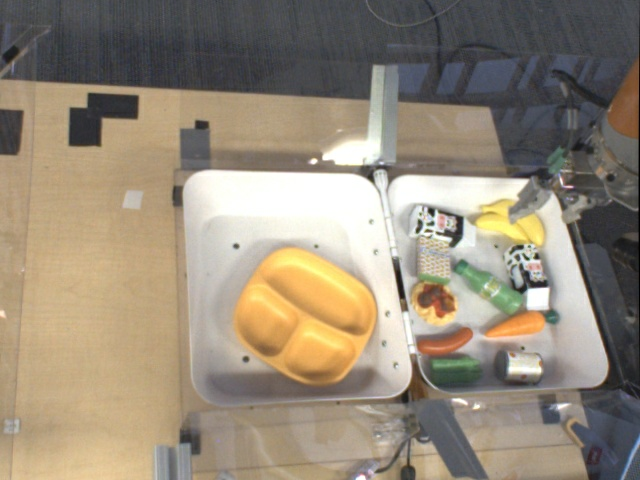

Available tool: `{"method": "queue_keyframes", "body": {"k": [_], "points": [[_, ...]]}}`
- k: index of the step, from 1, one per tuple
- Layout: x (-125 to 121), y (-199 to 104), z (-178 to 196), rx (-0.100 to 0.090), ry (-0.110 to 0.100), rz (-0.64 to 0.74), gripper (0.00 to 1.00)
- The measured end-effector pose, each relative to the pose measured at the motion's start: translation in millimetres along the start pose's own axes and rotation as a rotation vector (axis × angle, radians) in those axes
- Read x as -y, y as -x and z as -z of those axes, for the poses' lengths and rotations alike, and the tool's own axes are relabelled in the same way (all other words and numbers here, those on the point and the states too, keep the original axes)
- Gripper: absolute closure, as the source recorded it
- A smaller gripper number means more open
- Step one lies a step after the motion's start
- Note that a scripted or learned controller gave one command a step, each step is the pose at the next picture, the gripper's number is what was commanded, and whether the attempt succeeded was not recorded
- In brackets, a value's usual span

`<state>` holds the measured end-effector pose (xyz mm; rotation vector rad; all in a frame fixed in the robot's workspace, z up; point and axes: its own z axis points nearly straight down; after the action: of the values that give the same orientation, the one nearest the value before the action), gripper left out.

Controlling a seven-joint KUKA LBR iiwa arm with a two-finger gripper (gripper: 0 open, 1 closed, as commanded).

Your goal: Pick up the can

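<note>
Your end effector (530, 200) hangs over the right white bin's (590, 313) far corner, just above the yellow bananas (512, 224); whether it is clenched or released, you cannot tell. The short silver metal can (521, 366) lies on its side near the front edge, well apart, beside the dark green vegetable (455, 370).

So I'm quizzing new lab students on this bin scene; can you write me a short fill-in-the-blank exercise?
1. The yellow divided tray lies in the ___ bin.
2. The silver can lies in the right bin's near-___ corner.
3. The carrot is colored ___.
4. The gripper hovers near the ___-colored banana.

Missing words: left; right; orange; yellow
</note>
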<state>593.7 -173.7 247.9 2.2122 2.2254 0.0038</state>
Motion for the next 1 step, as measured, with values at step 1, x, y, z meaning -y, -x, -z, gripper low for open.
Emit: {"method": "queue_keyframes", "body": {"k": [1], "points": [[-18.9, -40.5, 53.5, 0.0, 0.003, -0.07, 0.0]]}}
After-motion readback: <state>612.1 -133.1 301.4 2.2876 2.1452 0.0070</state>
